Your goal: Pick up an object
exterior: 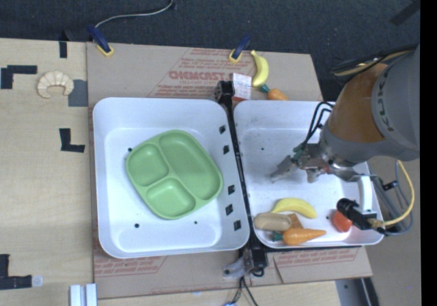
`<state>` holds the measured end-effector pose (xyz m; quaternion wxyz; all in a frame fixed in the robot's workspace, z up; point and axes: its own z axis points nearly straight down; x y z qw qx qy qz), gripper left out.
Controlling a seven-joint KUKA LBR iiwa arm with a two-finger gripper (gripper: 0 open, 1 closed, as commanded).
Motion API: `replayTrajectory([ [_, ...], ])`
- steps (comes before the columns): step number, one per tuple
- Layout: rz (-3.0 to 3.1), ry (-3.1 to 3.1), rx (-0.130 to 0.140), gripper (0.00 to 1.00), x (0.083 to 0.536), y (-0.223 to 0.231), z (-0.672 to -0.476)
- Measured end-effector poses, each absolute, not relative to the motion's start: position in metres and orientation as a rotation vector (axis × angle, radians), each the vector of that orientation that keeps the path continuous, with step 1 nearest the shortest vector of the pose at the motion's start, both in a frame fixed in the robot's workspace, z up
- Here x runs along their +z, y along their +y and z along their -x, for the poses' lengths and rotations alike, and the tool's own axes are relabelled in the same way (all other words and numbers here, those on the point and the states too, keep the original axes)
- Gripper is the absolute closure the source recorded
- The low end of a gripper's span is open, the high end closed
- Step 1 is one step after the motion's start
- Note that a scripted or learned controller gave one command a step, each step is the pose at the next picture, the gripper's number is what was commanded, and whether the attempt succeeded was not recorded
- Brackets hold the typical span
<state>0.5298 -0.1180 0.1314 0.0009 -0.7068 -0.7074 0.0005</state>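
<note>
green divided plate (175,173) in left bin (109,161). right bin (273,127): gripper (281,172) low over bare floor, fingers spread wide, nothing between them. banana (295,207), bread roll (272,222), carrot (303,235), tomato (341,221) along near edge.

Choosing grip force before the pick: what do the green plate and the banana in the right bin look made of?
The green plate looks like moulded plastic: uniform pale green, matte, with three smooth rounded compartments. The banana in the right bin is probably a plastic toy: even yellow, no blemishes, slight sheen. Whether it is hard or soft cannot be told.
</note>
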Motion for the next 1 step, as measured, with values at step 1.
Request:
replayTrajectory([
  [1, 2.222, -2.223, 0.002, 0.0, 0.1514, -0.1515, -0.5868],
])
